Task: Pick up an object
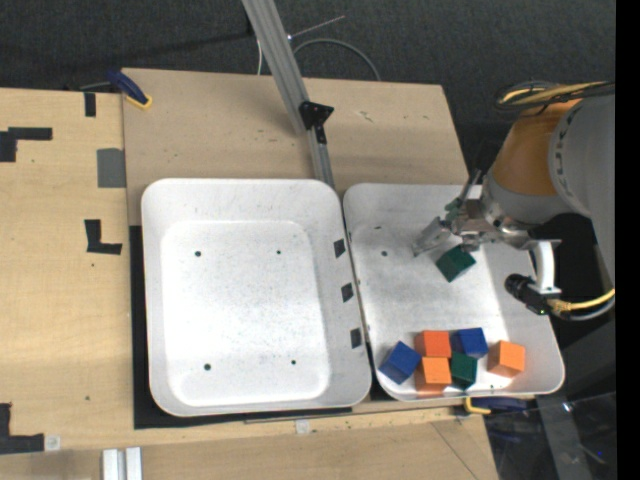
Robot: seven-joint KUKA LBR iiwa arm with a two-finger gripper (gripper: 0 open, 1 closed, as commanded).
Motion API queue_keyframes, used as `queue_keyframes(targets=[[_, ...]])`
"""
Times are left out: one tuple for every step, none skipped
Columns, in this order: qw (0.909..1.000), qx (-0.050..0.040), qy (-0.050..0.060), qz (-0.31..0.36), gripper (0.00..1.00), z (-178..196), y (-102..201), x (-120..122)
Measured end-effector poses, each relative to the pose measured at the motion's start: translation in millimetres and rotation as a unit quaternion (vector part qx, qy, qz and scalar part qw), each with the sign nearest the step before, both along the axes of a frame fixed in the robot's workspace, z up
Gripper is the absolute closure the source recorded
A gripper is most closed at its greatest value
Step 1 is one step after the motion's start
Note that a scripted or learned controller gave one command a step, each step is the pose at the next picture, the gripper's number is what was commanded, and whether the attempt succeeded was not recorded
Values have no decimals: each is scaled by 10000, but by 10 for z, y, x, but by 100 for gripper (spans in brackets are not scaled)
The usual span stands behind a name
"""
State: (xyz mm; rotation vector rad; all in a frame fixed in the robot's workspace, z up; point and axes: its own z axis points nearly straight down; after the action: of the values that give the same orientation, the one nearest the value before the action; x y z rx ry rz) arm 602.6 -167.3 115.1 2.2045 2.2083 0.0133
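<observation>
Arm reaches in from the right edge, gripper over the right bin. Fingers clamp a dark green block, tilted.

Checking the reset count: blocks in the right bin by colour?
Orange blocks: 3
Blue blocks: 2
Green blocks: 2
Total: 7. One green block lies right by the end effector, apart from the others.
</observation>
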Motion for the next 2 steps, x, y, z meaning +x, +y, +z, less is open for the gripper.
queue_keyframes(targets=[[10000,-6,-18,7,100,96,3,11],[9999,42,93,-3,100,525,-23,0]])
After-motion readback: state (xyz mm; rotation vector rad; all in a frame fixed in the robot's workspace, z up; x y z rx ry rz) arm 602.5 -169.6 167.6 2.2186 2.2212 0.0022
